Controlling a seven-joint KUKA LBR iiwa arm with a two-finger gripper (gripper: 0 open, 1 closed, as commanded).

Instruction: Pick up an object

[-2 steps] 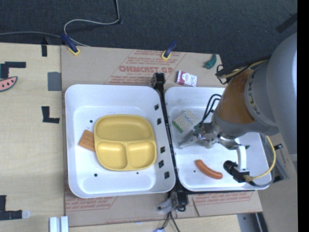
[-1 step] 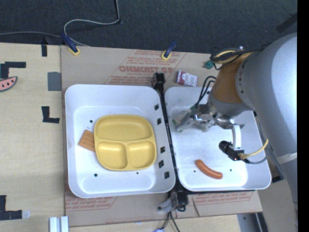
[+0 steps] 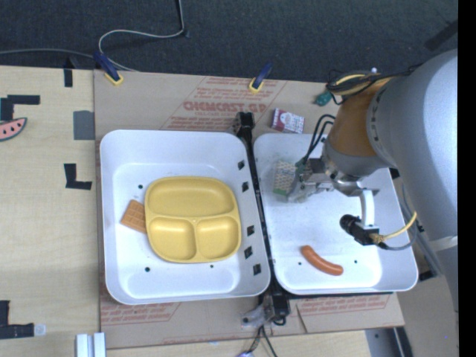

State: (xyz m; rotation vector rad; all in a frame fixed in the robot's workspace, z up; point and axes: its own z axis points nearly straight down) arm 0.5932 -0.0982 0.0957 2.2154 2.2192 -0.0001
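In the right bin point(image 3: 372, 277), my gripper point(image 3: 299, 187) reaches down at the upper left part, right at a small greenish-grey sponge-like object point(image 3: 284, 177). The object lies against the gripper's tip, and I cannot make out whether it sits between the fingers. An orange sausage point(image 3: 321, 261) lies near the front of the same bin, well apart from the gripper. In the left bin point(image 3: 119, 274) a yellow divided plate point(image 3: 193, 218) lies flat, with a brown cracker point(image 3: 134, 216) tucked at its left edge.
The grey arm with its orange band point(image 3: 357, 125) covers the right bin's upper right. A black cable loop with a connector point(image 3: 358, 229) hangs over that bin's right side. A small red-and-white packet point(image 3: 286, 120) lies on the cardboard behind the bins.
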